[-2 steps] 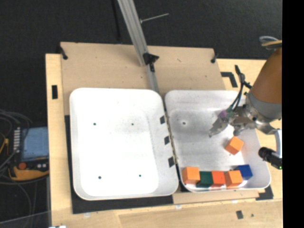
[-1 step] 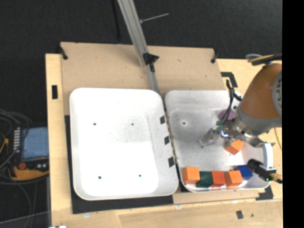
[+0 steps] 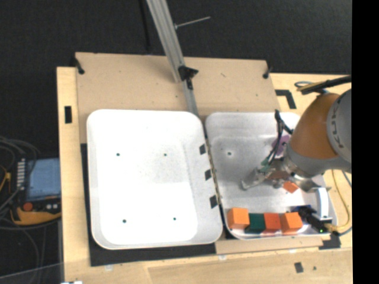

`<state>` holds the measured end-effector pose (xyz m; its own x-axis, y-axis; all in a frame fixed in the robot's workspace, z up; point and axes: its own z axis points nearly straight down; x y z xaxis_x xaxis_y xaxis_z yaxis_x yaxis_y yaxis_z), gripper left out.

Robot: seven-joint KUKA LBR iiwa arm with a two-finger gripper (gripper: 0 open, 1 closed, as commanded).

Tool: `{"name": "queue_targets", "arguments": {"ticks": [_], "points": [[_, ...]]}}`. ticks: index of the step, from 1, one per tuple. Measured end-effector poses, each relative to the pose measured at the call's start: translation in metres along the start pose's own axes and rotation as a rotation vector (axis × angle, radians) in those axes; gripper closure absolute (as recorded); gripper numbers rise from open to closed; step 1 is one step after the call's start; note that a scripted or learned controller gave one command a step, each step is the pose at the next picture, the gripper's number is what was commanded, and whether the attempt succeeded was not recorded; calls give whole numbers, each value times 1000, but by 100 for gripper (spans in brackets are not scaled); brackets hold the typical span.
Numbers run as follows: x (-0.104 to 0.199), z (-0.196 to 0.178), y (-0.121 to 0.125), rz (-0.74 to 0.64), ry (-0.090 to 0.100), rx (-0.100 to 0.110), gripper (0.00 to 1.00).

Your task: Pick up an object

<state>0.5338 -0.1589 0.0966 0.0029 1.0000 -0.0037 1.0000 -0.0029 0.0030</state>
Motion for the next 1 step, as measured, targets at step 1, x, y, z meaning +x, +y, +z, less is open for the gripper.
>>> {"name": "queue_targets", "arguments": {"ticks": [1], "points": [[0, -13, 1, 10, 3, -5, 100]]}}
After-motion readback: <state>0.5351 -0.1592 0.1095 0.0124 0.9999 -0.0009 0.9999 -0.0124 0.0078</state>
